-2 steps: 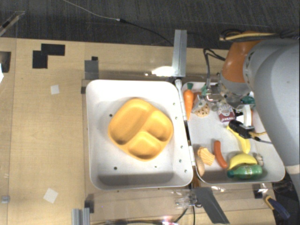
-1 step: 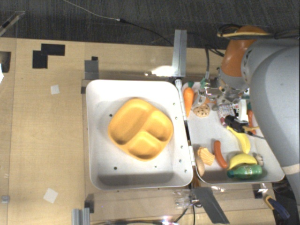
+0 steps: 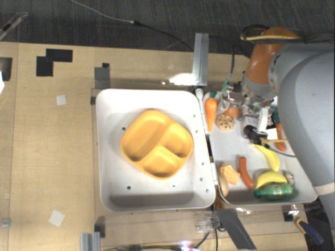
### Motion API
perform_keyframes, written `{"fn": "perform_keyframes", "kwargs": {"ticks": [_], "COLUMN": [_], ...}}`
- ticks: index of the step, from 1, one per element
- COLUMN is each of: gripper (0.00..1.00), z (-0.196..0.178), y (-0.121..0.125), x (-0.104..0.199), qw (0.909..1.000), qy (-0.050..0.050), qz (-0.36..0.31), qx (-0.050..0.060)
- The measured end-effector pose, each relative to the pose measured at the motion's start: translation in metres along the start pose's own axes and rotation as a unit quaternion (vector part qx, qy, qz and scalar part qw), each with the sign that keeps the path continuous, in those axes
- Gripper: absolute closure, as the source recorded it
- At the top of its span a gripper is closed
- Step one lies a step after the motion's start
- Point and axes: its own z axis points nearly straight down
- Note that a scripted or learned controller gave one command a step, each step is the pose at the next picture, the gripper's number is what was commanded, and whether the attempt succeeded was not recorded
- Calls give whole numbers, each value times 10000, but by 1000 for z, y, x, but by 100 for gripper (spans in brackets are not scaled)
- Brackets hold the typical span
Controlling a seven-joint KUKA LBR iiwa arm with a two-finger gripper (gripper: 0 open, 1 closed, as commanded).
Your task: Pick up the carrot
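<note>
The carrot (image 3: 210,112) is orange with a pale top and lies lengthwise against the left wall of the right bin (image 3: 298,163), near its far corner. My gripper (image 3: 242,109) hangs over the far part of that bin, a short way right of the carrot and just above a round speckled cookie (image 3: 225,122). The wrist's grey body and its orange band (image 3: 260,63) cover the bin's back right. Cables and wrist hardware clutter the gripper's tip.
The right bin also holds a banana (image 3: 269,157), a red sausage (image 3: 246,171), a tan bread piece (image 3: 229,174), a yellow fruit (image 3: 271,179) and a green item (image 3: 274,192) near its front. A yellow divided plate (image 3: 157,143) sits in the left bin (image 3: 110,192).
</note>
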Motion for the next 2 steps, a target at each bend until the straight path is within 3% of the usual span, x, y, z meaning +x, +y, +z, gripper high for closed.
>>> {"fn": "perform_keyframes", "kwargs": {"ticks": [1, 2], "gripper": [100, 100], "z": [-13, -102], "y": [1, -97], "x": [1, 25], "qw": [10000, 9959], "qy": [-5, 14], "qz": [-44, 901], "qx": [-3, -21]}}
